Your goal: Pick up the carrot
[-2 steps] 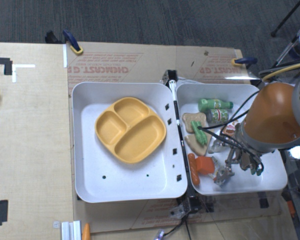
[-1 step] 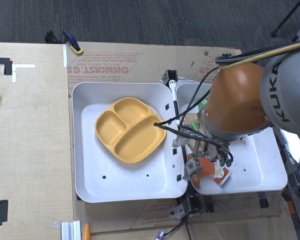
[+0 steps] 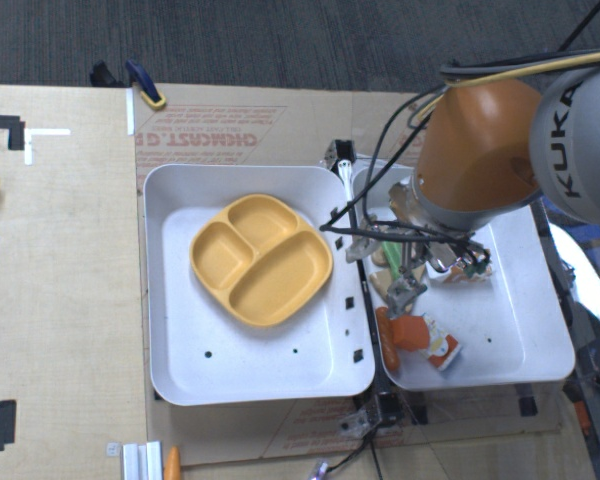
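Gripper (image 3: pixel 408 290), its finger state indeterminate under cables, hung just at 12 o'clock of the carrot (image 3: pixel 387 340), apparently the orange piece along the right bin (image 3: pixel 540 368) at its 9 o'clock wall; a clean grasp required descending wall-clear, straddling it

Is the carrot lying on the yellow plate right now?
No, the carrot lies in the right bin, near its left wall, while the yellow plate sits in the left bin.
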Controlling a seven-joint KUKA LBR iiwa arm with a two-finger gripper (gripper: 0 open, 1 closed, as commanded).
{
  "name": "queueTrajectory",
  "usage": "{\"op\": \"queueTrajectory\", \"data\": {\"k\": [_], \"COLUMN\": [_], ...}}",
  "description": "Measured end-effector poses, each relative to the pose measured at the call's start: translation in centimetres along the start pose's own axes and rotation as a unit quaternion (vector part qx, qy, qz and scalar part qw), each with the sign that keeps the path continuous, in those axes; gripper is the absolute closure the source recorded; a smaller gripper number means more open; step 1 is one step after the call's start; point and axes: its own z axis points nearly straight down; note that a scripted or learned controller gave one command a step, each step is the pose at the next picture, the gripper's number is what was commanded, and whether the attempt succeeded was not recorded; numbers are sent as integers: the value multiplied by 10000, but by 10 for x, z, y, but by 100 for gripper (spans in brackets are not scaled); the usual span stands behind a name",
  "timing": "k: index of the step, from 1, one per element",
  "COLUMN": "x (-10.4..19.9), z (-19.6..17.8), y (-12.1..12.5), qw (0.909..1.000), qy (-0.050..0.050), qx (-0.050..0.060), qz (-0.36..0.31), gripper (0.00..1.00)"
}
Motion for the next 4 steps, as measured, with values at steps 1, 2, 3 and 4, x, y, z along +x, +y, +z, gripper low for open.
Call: {"op": "queueTrajectory", "data": {"k": [1,2,3,4], "x": [20,-10,32,17], "z": [-5,1,0,47], "y": [-49,-9,63,88], "qw": [9547,9593,9231,9028], "qy": [-8,-3,5,-72], "qx": [-5,-24,-26,70], "qz": [-2976,-2822,-3845,-4298], "gripper": [0,0,0,0]}}
